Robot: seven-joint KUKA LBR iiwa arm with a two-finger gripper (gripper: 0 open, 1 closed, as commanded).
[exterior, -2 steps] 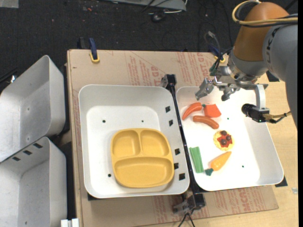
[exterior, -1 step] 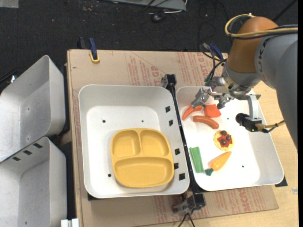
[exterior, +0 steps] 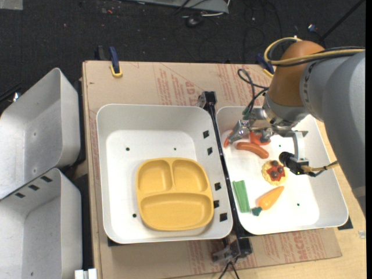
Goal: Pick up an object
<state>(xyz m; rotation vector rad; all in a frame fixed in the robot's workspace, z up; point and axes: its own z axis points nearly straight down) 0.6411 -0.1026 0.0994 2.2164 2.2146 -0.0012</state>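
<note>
My gripper (exterior: 251, 135) is low in the right bin (exterior: 325, 214), near its back left corner. Its fingers (exterior: 236, 135) stand open and straddle a red piece just above the red sausage (exterior: 253, 149). Whether they touch it I cannot tell. Right of the sausage lies a small yellow and red pizza toy (exterior: 273, 171). Toward the front are an orange carrot (exterior: 269, 198) and a green block (exterior: 240, 195).
The left bin (exterior: 116, 132) holds a yellow divided plate (exterior: 173, 193). A black cable end (exterior: 293, 163) hangs from the wrist over the right bin. The ridge where the two bins meet (exterior: 221, 156) runs just left of the gripper. Two white tubs (exterior: 35, 132) stand at the far left.
</note>
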